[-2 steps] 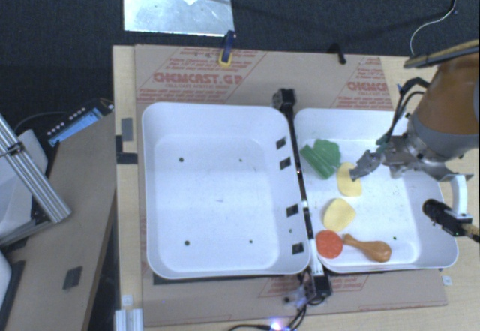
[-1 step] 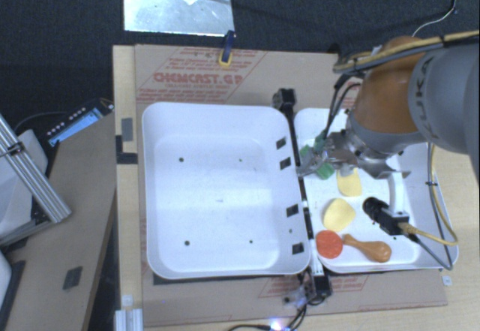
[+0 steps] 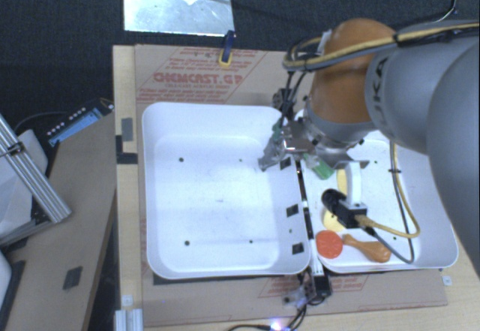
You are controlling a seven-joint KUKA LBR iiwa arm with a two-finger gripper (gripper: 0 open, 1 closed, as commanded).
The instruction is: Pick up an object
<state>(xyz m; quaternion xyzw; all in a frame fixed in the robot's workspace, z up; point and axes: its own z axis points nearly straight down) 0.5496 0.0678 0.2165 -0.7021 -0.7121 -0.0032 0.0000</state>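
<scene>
While the gripper [image 3: 271,158] is hanging at mid-frame over the right rim of the left bin [image 3: 202,202], it is not showing clearly enough for me to tell whether it is spread or closed. Two bins are sitting side by side. Three things are lying in the right bin [image 3: 431,239]: one green piece [image 3: 324,170] just right of the gripper, one yellow piece [image 3: 341,181] below that, and one red paddle [image 3: 331,245] lowest. The arm [image 3: 420,89] is reaching in from the frame's right, its orange band [image 3: 352,52] angling down and leftward.
</scene>
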